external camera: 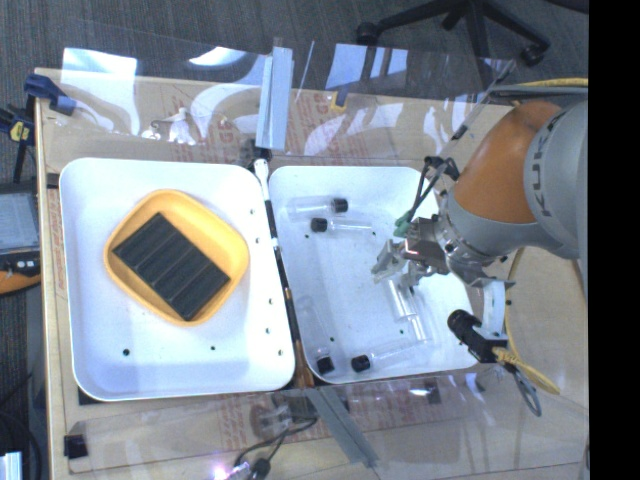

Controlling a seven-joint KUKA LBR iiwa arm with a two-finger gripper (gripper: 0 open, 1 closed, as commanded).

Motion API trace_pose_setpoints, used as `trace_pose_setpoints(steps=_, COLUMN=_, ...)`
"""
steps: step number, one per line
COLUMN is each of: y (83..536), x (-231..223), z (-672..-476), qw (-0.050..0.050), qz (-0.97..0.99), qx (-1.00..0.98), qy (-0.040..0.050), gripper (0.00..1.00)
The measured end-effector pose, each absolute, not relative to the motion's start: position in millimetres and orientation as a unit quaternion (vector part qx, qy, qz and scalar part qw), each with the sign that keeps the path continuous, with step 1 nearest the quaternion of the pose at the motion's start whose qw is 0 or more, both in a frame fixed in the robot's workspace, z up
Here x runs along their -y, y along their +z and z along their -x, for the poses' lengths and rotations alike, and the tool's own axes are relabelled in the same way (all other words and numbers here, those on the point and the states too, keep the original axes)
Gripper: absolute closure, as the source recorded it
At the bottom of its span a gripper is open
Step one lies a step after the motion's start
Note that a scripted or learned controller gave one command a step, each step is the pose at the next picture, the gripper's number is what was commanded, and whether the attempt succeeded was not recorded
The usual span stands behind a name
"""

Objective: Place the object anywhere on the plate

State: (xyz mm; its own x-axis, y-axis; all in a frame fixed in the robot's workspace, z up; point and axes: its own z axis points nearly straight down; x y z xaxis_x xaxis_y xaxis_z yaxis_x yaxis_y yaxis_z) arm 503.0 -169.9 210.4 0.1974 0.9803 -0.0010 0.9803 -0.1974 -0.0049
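We note a dark carpeted floor behind the worktop [150,428], with the base of an office chair [470,13] at the top of the view. The worktop carries two shallow white bins side by side, ringed by clear panels.

The left bin [90,358] holds a yellow plate [225,238] with rounded corners, set at an angle. A dark ribbed insert [170,265] lies on its middle.

The right bin [300,313] holds several clear plastic tubes with black caps. We record one capped tube [325,207] near the far edge, a second tube [340,226] just below it, and a third tube [385,353] along the near edge with black caps close to it at the near left corner. Another clear tube [405,303] lies just below the end effector.

The arm [520,183] reaches in from the right, its orange band above the grey wrist. The end effector [400,263] sits over the right half of the right bin. We cannot tell whether it is spread or pressed together, nor whether anything is between its tips. All tubes we can see are in the right bin, well apart from the plate.
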Motion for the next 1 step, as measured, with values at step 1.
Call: trace_pose_setpoints(steps=1, y=199.1, x=88.1, z=-519.8, qw=0.003, qz=0.731, qx=0.682, qy=0.0020, gripper=1.00)
